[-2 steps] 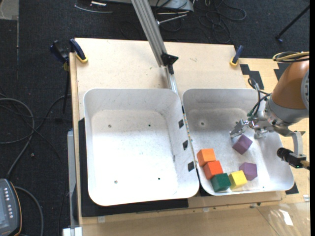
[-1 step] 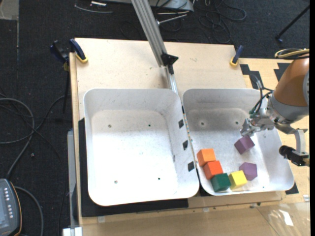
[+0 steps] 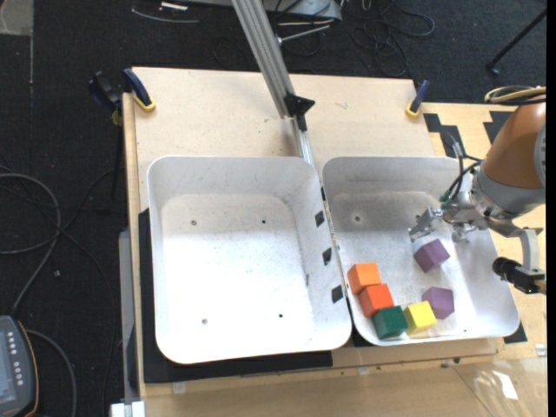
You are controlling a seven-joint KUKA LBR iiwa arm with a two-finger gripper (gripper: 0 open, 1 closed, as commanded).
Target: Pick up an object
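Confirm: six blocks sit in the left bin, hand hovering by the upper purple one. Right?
Wrong bin. The camera view shows the blocks in the right bin: orange, red-orange, green, yellow and two purple. The hand is by the upper purple one.

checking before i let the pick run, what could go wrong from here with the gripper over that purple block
The purple block under the gripper sits tilted, so fingers may slip off it or nudge it aside. The other blocks, orange through yellow, crowd the right bin's near corner; a pushed block could scatter them.
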